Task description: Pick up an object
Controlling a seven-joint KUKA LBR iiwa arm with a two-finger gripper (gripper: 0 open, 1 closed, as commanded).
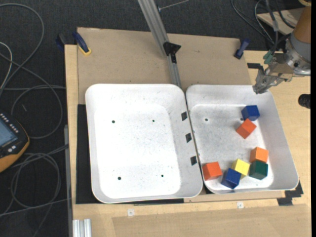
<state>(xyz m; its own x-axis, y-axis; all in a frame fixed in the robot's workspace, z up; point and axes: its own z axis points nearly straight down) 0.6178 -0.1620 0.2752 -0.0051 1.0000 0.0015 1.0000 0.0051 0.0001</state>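
Six blocks (246,128) lie in the bin (217,132) below the raised claw (260,87)

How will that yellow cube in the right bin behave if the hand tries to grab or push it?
The small yellow cube looks rigid with flat faces, so it would probably slide rather than roll. It sits tight among the blue cube and the dark green cube, so a push would likely shove them too. It seems light for its size.
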